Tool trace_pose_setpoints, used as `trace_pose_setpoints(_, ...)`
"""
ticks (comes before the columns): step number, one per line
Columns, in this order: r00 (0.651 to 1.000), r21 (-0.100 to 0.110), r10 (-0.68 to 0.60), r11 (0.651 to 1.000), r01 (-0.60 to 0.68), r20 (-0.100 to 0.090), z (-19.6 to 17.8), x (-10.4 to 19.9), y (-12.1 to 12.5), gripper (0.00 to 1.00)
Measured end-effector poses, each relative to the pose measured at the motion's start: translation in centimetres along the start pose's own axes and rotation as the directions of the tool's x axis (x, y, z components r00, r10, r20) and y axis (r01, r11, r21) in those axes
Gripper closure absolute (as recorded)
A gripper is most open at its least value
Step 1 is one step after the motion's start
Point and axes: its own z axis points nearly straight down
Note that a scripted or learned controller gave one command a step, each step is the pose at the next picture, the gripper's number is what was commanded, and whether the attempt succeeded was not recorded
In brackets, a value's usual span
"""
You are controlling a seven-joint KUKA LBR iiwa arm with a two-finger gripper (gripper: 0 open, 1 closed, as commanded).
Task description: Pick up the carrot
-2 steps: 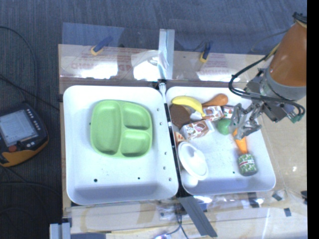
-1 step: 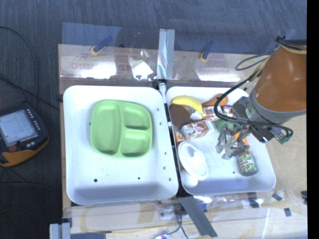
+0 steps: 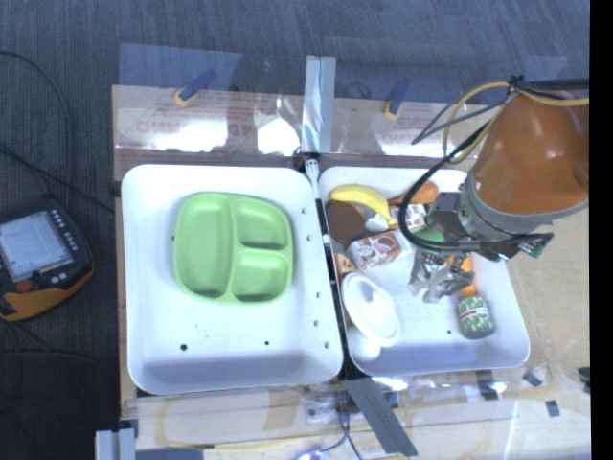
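My gripper (image 3: pixel 434 283) is down in the right bin (image 3: pixel 508 353), below the arm's orange band (image 3: pixel 536 151). A narrow orange strip that looks like the carrot (image 3: pixel 465 268) shows just right of the gripper, touching or very close to it. Most of it is hidden by the wrist. I cannot tell whether it is between the jaws. Another orange piece (image 3: pixel 423 193) peeks out at the back of the bin under the black cables.
The right bin also holds a banana (image 3: pixel 360 199), a brown item (image 3: pixel 347 222), a snack packet (image 3: pixel 375 250), a white cup (image 3: pixel 372 307) and a green bottle (image 3: pixel 475 316). A green divided plate (image 3: pixel 233 247) lies in the left bin (image 3: pixel 153 353).
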Motion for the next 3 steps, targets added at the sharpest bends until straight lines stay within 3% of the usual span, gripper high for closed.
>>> trace_pose_setpoints(1, 0.958, 0.004, -0.286, 0.958, 0.286, 0.001, -5.2, 3.7, -4.1, 1.00)
trace_pose_setpoints(2, 0.938, -0.002, -0.345, 0.938, 0.345, 0.002, -0.9, -0.1, 1.8, 1.00)
trace_pose_setpoints(3, 0.940, 0.006, -0.341, 0.940, 0.341, -0.001, -5.3, 5.9, 0.0, 1.00)
